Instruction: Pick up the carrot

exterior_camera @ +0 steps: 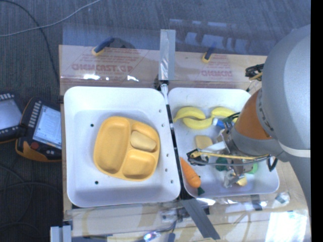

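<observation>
Carrot (190,172) against right bin's (272,184) left wall, front corner. Gripper (233,178) nearby among clutter; opening cannot be told. Risk: wall blocking a finger, grabbing neighbouring item instead.

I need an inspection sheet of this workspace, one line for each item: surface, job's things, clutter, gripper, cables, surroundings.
Surface: two white bins side by side, left bin and right bin, on a bench.
Job's things: carrot lies at the right bin's near-left corner, apart from the gripper.
Clutter: yellow divided tray in the left bin; two bananas and small mixed items in the right bin.
Gripper: gripper low over the right bin, right of the carrot; finger state not readable.
Cables: black cable on the floor, far left.
Surroundings: handheld control pendant left of the bench; grey carpet.
</observation>
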Controlling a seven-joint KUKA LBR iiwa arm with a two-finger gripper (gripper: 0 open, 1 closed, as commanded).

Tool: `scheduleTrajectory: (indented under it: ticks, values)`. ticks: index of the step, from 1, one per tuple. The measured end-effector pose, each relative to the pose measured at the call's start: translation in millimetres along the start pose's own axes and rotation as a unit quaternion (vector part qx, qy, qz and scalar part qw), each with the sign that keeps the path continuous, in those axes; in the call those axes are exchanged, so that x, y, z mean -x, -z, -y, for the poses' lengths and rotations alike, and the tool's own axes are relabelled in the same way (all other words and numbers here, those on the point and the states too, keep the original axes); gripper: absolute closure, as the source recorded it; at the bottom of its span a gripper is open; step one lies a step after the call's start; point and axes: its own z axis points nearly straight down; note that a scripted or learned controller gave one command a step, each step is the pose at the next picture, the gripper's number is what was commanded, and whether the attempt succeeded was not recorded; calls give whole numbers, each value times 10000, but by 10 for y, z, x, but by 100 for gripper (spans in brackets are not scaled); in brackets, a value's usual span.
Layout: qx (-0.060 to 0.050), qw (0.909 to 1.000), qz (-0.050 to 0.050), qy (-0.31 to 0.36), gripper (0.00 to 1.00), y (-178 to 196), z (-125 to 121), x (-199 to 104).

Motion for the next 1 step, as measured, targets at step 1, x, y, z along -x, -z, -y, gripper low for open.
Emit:
scheduleTrajectory:
  ticks: [1]
  values:
    - [-29,10000,44,16,100,49,16,7]
